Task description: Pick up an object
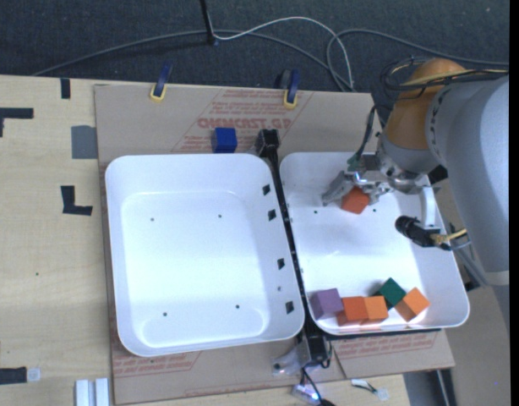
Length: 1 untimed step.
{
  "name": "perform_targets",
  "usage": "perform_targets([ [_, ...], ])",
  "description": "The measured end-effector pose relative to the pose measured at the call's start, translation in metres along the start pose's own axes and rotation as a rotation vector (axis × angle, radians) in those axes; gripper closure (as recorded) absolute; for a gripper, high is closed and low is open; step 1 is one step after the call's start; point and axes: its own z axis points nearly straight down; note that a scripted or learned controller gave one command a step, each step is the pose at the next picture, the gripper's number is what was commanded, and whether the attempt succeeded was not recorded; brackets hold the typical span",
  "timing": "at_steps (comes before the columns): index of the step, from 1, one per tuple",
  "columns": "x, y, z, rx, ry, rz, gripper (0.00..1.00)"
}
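Robot arm (462, 142) over the right bin (327, 252), an orange cube (355, 201) at its jaws.

The gripper (358, 189) hangs above the far part of the right bin; an orange cube sits right at the fingertips, seemingly pinched between the jaws, though the slanted view leaves the hold unclear; the cube looks lifted off the bin floor, judging by its place under the fingers; four more blocks lie well apart along the near wall, a purple cube (326, 301), an orange block (363, 309), a green cube (392, 293) and another orange cube (413, 303); the left bin (192, 252) lies beside it on the bench (40, 227). Risk, as a judgement: the grip seems to catch just the cube's top, so a quick swing could shake it loose; a tilted cube may twist out and drop back into the bin.
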Motion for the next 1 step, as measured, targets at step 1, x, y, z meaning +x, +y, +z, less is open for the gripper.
perform_targets([
  [1, -0.0003, -0.0006, -0.0098, 0.001, 0.000, 0.001, 1.00],
])
